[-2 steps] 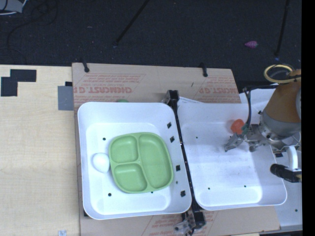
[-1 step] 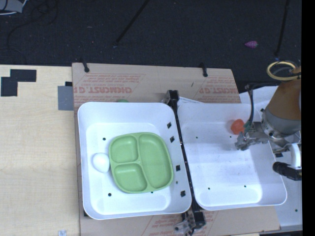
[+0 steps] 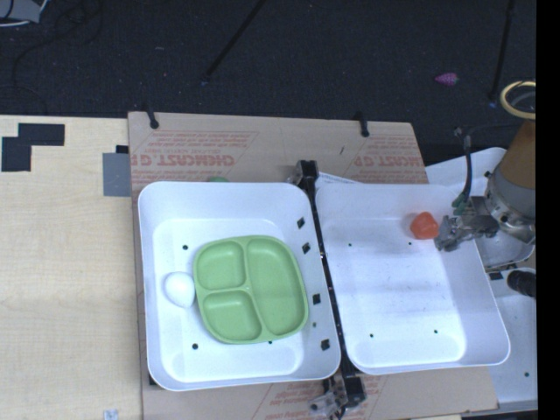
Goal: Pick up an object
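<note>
2 white bins sit side by side on a brown cardboard sheet with red printed words on it. The cardboard lies on a light wooden bench. The bench has a few dark patches near its top left corner and a grey square close to the cardboard edge. Behind the bench the floor is dark, with thin cables running across it and a small purple thing lying far back on the right.

The left bin holds a green plate with 3 sections. A small white ball rests right against the plate's left side. Black clips join the 2 bins along the middle.

The right bin has a mostly bare white floor with a few tiny dark dots. An orange-red lump sits near its top right part, close to the right wall.

The arm comes in from the right, over the right bin's far edge. The gripper is low down, just beside the orange-red lump on its right. The lump is not between the fingers; it lies on the bin floor next to them. The gripper looks dark and small here, so I cannot tell if it is apart or together.

A white sheet lies under the arm beside the right bin.
</note>
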